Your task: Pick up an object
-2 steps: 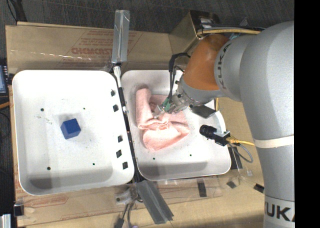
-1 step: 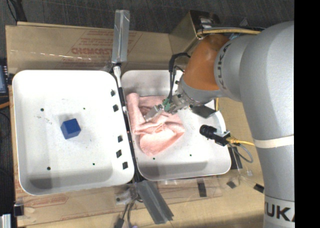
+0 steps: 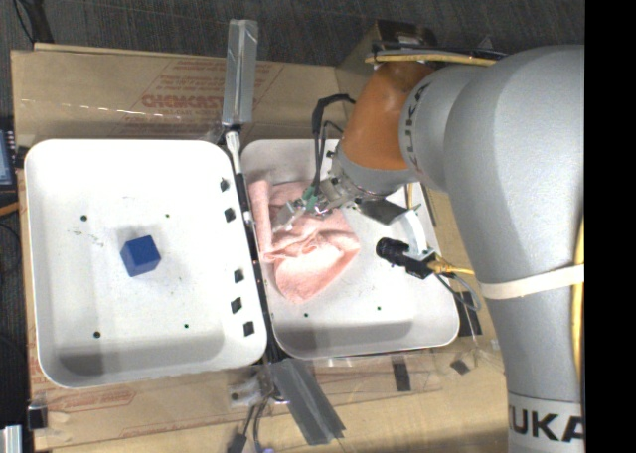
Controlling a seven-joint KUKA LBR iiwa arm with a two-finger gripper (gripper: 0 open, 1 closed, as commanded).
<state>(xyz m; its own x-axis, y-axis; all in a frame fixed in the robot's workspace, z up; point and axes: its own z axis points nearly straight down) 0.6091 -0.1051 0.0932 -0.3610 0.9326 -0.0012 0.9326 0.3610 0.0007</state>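
Observation:
A crumpled pink cloth (image 3: 306, 242) lies in the right bin (image 3: 348, 327), against its left wall. My gripper (image 3: 303, 208) reaches down from the right onto the cloth's upper part, its tips sunk among the folds. The orange band and grey wrist hang over the bin's back right. A small blue cube (image 3: 140, 254) sits alone in the left bin (image 3: 129, 342), far from the gripper.
A metal divider with black clips (image 3: 238, 242) runs between the two bins. A black cable connector (image 3: 397, 252) on the arm hangs over the right bin's right side. Cardboard (image 3: 119, 93) lies under and behind the bins.

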